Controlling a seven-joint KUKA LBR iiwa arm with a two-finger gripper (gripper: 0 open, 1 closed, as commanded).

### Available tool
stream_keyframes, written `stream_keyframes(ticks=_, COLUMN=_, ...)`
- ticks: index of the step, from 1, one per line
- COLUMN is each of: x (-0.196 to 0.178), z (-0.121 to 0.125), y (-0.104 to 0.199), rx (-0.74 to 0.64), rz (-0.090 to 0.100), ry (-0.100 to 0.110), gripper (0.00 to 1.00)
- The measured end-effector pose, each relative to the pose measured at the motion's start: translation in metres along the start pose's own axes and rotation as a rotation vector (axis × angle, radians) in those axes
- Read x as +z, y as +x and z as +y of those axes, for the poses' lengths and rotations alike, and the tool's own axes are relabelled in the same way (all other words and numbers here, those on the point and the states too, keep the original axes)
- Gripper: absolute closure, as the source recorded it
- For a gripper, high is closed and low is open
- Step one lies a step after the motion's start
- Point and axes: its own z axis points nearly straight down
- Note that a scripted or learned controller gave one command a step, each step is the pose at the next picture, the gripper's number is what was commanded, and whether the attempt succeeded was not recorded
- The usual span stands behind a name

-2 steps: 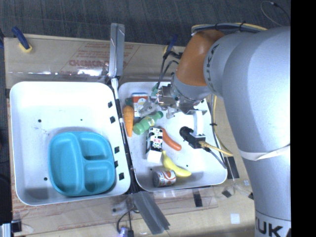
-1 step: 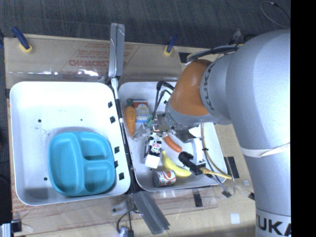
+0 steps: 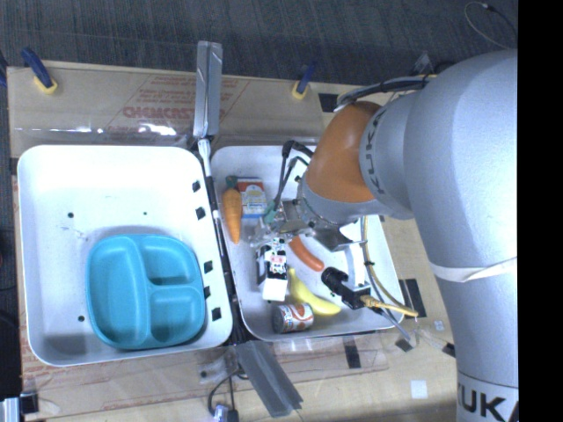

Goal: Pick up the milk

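Hiding its claw (image 3: 280,229), arm (image 3: 422,165) overhangs milk (image 3: 275,271)

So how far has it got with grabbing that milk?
Done: the arm has reached over the right bin. In hand: its tool sits low among the food, right above the small milk carton, which lies on the bin floor beside the banana and can. Left: gripping the carton and lifting it out.
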Motion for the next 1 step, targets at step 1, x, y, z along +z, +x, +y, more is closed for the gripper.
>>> stream_keyframes(ticks=1, x=-0.1177, z=0.0412, y=0.0596, rx=-0.135, rz=0.001, ry=0.001, gripper=1.00)
